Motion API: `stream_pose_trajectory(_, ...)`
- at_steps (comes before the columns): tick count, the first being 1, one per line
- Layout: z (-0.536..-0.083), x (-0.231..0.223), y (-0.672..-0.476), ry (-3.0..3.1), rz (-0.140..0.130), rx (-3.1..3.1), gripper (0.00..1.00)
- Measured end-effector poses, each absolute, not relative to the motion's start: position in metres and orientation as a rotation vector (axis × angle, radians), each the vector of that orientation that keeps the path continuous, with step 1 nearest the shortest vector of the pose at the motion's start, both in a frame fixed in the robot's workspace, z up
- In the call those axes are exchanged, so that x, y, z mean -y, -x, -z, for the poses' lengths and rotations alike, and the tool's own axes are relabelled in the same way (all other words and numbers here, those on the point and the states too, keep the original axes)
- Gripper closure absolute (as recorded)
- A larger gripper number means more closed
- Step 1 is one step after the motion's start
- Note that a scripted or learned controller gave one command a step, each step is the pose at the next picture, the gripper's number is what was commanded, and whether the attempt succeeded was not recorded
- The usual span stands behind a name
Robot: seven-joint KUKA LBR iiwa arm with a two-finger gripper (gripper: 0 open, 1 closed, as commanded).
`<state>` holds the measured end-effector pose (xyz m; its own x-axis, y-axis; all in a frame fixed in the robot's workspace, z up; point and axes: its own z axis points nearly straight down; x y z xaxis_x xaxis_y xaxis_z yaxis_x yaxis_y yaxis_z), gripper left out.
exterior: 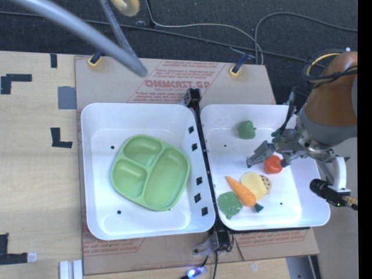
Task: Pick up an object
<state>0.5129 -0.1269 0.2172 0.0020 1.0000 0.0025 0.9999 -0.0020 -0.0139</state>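
My gripper (268, 158) hangs over the right bin (308, 214), its fingers spread open. One dark finger (256, 156) points left, the other sits by the wrist side. A small red tomato-like toy (273, 165) lies just under and between the fingers, and I see no grip on it. A green pepper toy (246, 129) rests farther back in the bin. Nearer the front lie an orange carrot (240, 190), a yellow piece (253, 182) and a green leafy toy (229, 204).
The left bin (96, 127) bears a green divided plate (151, 171). A black divider (199, 156) runs between the bins. The arm's orange band (331, 97) stands over the right bin's far right side. Cables trail at the back of the bench.
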Motion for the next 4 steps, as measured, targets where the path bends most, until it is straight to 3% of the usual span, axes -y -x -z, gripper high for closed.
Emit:
stream_pose_trajectory(1,-0.223,0.127,-0.516,2.218,-0.002,2.222,0.00)
stream_pose_trajectory(3,-0.106,0.121,-0.509,2.217,-0.008,2.218,0.00)
stream_pose_trajectory(4,-0.087,0.123,-0.511,2.228,0.002,2.228,0.00)
